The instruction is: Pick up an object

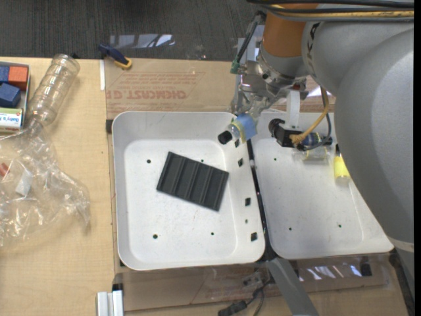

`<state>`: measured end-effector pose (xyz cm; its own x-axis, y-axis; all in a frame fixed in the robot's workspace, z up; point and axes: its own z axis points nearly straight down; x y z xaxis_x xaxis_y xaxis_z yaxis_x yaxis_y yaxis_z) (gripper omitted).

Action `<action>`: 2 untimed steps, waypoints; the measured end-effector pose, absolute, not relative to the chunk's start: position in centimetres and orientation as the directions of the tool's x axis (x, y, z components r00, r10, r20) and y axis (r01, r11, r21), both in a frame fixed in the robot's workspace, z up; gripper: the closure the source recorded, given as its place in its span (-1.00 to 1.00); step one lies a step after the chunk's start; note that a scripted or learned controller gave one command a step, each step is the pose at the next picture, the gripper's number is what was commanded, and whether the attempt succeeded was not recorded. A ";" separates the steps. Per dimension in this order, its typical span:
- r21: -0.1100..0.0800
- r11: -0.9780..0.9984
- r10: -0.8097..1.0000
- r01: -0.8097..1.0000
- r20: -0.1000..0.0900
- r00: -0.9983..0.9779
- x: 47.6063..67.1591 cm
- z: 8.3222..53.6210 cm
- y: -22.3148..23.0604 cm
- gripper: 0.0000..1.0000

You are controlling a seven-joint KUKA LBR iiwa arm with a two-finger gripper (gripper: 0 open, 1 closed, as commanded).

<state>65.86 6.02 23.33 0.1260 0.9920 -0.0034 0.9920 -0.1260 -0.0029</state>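
— Ribbed dark slab [193, 181]: where does it lie?

— Flat on the floor of the left bin [131, 242], a little toward 12 o'clock of that bin's middle. Its long side slants from 10 o'clock down to 4 o'clock. It touches no wall, and nothing lies on it.

— And the gripper [241, 130]?

— It hangs over the left bin's 1 o'clock corner, just at the rim where the two bins meet. It is well apart from the slab, which lies toward 8 o'clock of it.

— Is the claw released or clenched?

— I cannot tell. A small blue piece [247, 125] sits at its tip and a black knob [225, 137] shows just at 8 o'clock of that. Whether either is a part of the claw or a thing it carries, I cannot make out.

— What of the arm [368, 78]?

— It comes in from 3 o'clock, grey and broad, covering the right bin's [316, 222] far side. The orange band [296, 5] stands at 12 o'clock above the wrist.

— Anything in the right bin?

— A small yellow piece [341, 168] near the 2 o'clock part, beside the arm's edge.

— And outside the bins?

— A clear plastic bottle [51, 87] lies tilted on the bench [59, 268] at 10 o'clock of the view. Crumpled clear wrap [39, 183] lies at 9 o'clock. A cardboard sheet [158, 87] lies at 12 o'clock of the left bin.
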 end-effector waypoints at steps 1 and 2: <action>-0.002 -0.030 1.000 1.000 -0.004 0.030 65.6 25.2 10.7 1.00; -0.003 0.008 1.000 1.000 -0.003 -0.008 62.0 26.2 13.3 1.00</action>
<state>61.99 13.27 26.19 -0.0084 1.0000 -0.0031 1.0000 0.0084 -0.0029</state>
